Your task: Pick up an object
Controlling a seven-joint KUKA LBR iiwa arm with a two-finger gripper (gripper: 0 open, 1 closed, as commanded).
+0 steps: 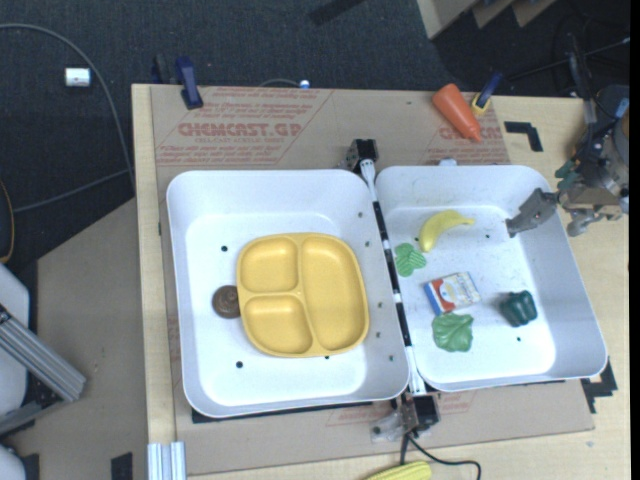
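The right bin [570, 308] holds a yellow banana [443, 227], a light green leafy piece [408, 260], a small red, white and blue packet [452, 291], a green broccoli-like piece [453, 331] and a dark green pepper [518, 308]. My gripper [552, 218] hangs over the bin's upper right corner, to the right of the banana and above the pepper. Its two fingers are spread apart, with nothing between them.
The left bin [200, 218] holds a yellow divided plate [302, 294] with a brown round piece [227, 301] at its left side. An orange carrot [458, 113] lies on the bench behind the right bin. A ridge with clamps [365, 155] joins the two bins.
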